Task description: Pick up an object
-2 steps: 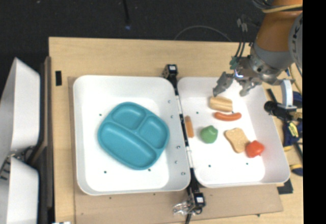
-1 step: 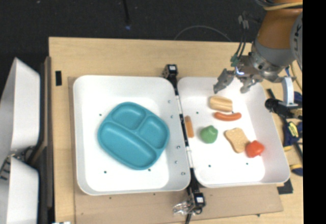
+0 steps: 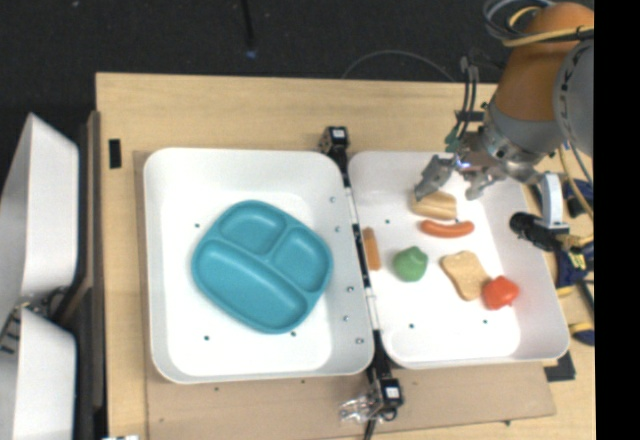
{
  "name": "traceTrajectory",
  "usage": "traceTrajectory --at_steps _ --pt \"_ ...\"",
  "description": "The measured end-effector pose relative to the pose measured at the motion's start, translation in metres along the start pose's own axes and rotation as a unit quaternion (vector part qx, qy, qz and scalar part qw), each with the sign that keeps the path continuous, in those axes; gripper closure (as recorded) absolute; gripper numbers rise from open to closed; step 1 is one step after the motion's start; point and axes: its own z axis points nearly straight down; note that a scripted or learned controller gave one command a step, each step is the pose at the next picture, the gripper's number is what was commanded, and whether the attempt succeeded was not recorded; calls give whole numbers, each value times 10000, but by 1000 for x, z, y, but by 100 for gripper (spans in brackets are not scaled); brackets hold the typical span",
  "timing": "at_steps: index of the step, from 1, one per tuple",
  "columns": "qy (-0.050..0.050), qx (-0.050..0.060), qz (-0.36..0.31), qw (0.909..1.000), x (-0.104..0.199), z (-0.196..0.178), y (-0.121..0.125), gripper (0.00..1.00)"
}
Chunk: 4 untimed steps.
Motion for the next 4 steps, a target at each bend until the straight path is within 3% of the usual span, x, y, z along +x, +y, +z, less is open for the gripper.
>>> traceTrajectory --at_steps 2,3,4 --pt "-1 -3 12 10000 -7 94 -7 0" --pt "3 -42 23 10000 -8 80 -5 100" --pt "15 -45 15 10000 -9 36 -4 100"
